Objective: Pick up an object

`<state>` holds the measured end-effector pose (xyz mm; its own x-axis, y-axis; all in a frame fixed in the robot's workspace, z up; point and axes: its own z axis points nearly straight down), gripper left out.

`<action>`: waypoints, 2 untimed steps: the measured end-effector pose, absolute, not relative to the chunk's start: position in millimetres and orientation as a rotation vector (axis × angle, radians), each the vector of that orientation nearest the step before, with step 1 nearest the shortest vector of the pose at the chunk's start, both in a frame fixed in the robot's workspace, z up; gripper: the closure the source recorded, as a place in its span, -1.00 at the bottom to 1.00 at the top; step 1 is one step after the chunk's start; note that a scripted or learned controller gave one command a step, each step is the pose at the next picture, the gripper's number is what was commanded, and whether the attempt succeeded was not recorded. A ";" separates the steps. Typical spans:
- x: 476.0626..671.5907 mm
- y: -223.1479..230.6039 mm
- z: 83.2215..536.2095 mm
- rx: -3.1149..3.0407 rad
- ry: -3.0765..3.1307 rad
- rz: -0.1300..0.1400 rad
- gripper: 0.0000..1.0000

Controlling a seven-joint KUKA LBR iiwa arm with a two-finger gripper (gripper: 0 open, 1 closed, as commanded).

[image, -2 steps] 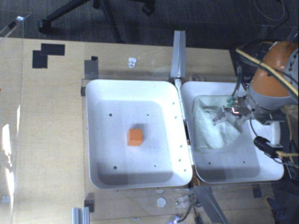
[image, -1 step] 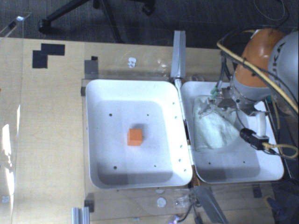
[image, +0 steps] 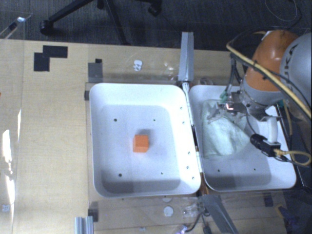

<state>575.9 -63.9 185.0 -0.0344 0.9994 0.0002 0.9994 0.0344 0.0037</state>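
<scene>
Orange cube (image: 141, 143) well left of gripper (image: 225, 106)

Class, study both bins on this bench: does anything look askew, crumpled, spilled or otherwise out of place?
Little stands out. The orange cube sits flat in the left bin, slightly turned against the bin's edges. In the right bin a pale crumpled cloth-like heap lies bunched beneath the gripper, rumpled rather than laid flat. Nothing looks spilled or broken.

cube (image: 141, 143) in left bin (image: 105, 130) | cloth (image: 222, 135) in right bin (image: 243, 177)
</scene>
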 end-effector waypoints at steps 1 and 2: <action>559.2 -89.7 102.3 2.081 2.352 0.002 -1.00; 560.7 -88.9 113.3 2.077 2.352 0.006 1.00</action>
<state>560.7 -88.9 113.3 -0.1237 0.9923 -0.0007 0.9923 0.1237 0.0059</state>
